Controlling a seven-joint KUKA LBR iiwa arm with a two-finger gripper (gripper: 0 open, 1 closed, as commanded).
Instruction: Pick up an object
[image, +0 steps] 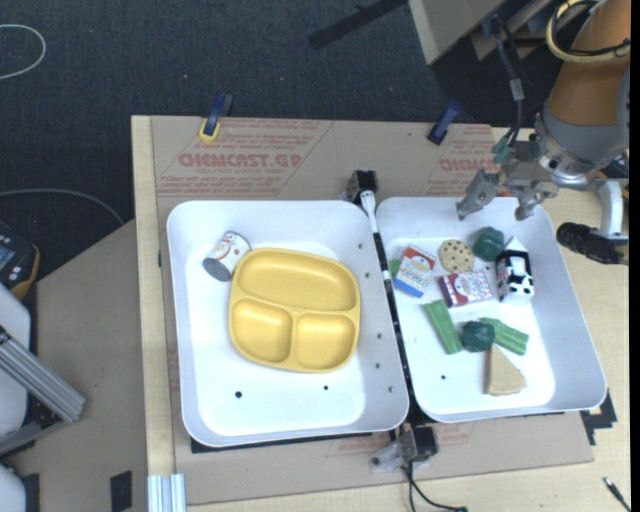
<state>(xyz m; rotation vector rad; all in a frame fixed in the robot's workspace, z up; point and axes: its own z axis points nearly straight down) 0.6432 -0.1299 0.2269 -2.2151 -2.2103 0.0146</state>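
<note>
Two white bins sit side by side on a cardboard-covered surface (300, 150) over dark carpet. Left bin (190, 330): one yellow divided plate (295, 307) and one small can (224, 255). Right bin (570, 330): roughly ten small toy items, among them a cookie (455, 254) and a cow figure (516, 275). End effector (500, 198) hangs above the right bin's far edge, fingers spread, grasping nothing.

A divided plate (294, 306) and a can (225, 255) lie in the left bin (190, 330); small items fill the right bin (570, 330).
</note>
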